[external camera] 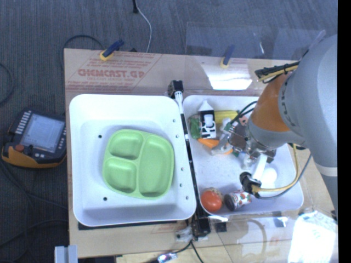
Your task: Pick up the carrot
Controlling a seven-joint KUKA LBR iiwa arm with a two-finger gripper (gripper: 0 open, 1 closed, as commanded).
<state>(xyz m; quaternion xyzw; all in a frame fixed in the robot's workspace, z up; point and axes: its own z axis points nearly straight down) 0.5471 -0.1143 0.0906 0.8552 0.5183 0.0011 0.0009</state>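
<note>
**Carrot waiting at the left edge of the right bin, claw close beside it**

The carrot [208,143] lies flat on the floor of the right bin [285,199], up against its left wall at about ten o'clock from the bin's centre. It is a short orange piece, partly tucked under the things above it, which likely leaves little room for a grasp from that side.

Just above it, at twelve o'clock, stands a small black-and-white carton [207,123], with a green packet [195,127] at its left and a yellow item, perhaps corn [225,115], at its right. All three crowd the carrot's upper side.

The claw [229,142] sits at three o'clock from the carrot, just beside it, low over the bin floor. I cannot tell from this slant whether it is spread or closed, and nothing shows between its tips, so the carrot reads as not yet held. The arm's orange band [270,111] rises behind at one o'clock.

Farther out, at six o'clock, a tomato [211,200] and a small bottle lying on its side [238,200] rest along the bin's near wall. The left bin [88,114] carries a green divided plate [137,163], well apart from the work.
</note>
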